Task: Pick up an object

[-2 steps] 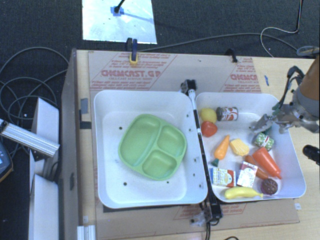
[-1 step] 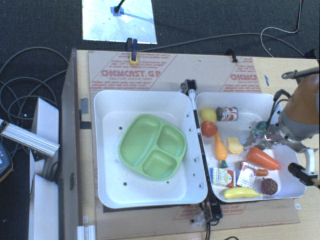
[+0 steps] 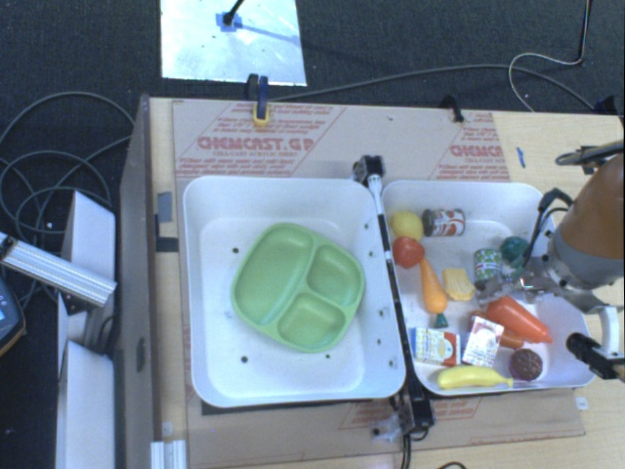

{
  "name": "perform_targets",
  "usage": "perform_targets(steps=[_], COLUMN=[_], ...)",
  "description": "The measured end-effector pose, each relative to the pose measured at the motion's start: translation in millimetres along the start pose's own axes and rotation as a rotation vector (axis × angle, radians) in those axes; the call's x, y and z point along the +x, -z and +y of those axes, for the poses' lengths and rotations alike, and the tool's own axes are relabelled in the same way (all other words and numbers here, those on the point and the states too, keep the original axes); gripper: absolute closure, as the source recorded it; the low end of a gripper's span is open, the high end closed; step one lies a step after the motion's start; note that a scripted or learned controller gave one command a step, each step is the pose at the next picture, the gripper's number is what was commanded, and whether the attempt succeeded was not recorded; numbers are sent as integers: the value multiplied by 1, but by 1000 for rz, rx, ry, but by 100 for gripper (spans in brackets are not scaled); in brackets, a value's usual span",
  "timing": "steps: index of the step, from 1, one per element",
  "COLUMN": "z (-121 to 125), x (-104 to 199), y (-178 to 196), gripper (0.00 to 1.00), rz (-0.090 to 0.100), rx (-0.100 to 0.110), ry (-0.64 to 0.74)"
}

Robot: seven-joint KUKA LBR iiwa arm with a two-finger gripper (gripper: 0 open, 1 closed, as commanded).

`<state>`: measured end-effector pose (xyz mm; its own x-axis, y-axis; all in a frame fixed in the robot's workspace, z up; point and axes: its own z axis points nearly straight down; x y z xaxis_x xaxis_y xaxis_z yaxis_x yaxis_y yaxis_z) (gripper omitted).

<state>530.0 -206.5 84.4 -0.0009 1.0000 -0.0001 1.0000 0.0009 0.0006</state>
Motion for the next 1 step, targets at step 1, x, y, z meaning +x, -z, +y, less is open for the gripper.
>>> perform_targets(steps=[1], z=[-38], x=[0], y=[0], gripper=[0], rz=[0], rx=[0], ry=[0])
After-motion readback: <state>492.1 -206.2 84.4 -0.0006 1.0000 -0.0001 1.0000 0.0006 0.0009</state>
